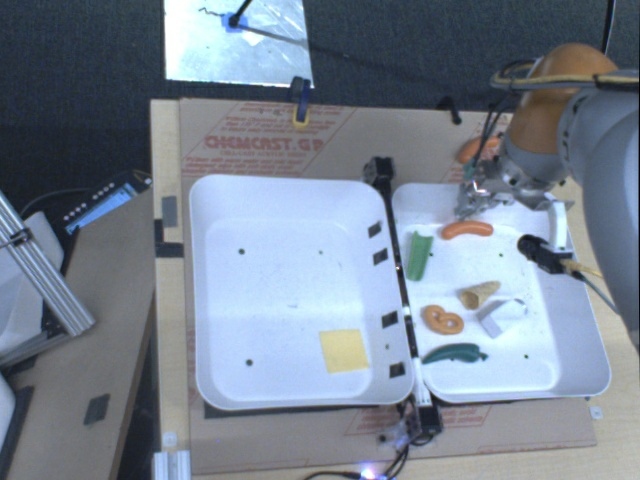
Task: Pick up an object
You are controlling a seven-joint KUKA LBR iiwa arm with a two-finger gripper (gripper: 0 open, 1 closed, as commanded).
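Nearest to you, at the six o'clock rim of the right bin (585, 383), lies a dark green pepper-shaped piece (455, 353). Just above it sit a pretzel-like orange ring (442, 319), a grey-and-white block (497, 316) and a tan cone (478, 293). A green stick (419, 255) lies along the nine o'clock wall, and an orange sausage shape (467, 230) rests toward twelve o'clock. The left bin (215, 203) carries a flat yellow square (344, 350) near its five o'clock corner.

Your tool (472, 201) hangs at the twelve o'clock end of the right bin, just above the sausage shape, which I judge to be the likeliest target. You cannot tell from this slant whether the tool stands apart or together, and nothing shows between its tips.

Watch three risks. The sausage is round and lies close to the bin's back wall, so a descent slightly off centre could roll it away or pin it against the wall. A tip could also strike the rim at twelve o'clock. The black cable fitting (540, 252) hanging at three o'clock could drag across the bin as the arm lowers and shove nearby pieces.
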